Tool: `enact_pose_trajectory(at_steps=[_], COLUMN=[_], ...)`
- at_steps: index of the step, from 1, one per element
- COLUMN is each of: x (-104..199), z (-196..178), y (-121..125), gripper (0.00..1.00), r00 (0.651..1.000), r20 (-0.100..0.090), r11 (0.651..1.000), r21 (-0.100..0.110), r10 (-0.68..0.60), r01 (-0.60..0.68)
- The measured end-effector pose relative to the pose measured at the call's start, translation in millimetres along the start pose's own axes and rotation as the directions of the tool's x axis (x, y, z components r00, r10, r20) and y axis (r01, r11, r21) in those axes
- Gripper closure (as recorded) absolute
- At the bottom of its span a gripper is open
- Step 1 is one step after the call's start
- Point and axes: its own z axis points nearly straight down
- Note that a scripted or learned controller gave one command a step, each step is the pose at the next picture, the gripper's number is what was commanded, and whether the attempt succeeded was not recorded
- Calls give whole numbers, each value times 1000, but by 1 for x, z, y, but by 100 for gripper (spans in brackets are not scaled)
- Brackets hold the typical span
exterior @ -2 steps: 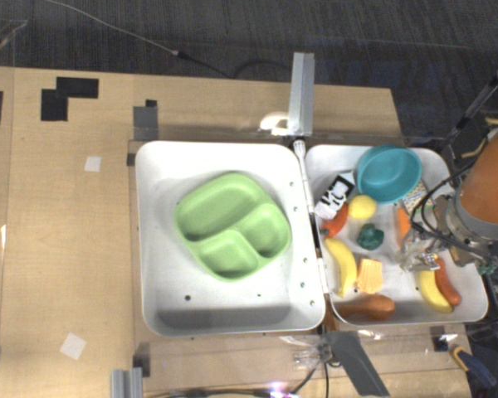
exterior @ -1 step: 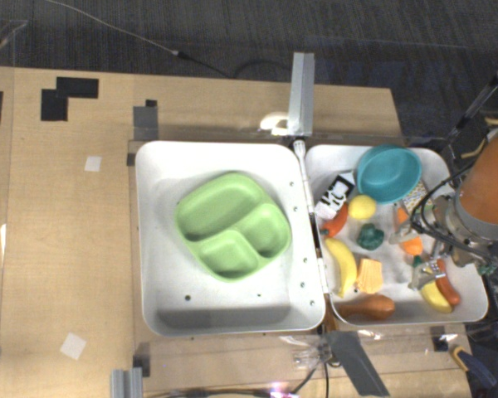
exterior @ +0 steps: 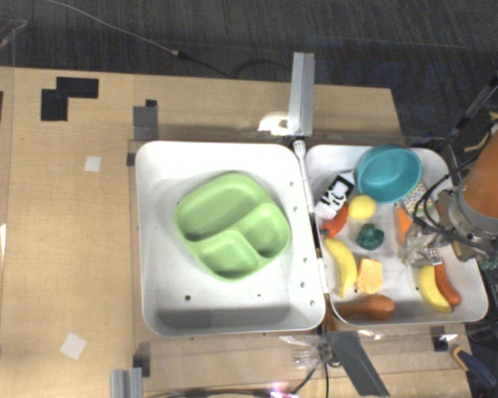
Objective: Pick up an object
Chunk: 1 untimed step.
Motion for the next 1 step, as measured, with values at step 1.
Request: enact_pose_trajectory(at_steps=[1], x=[0], z=[0], y=[0], gripper=[0], r00=[1000], r20=[-1], r11=[1000], r21=[0], r10=[-1], r01=[1])
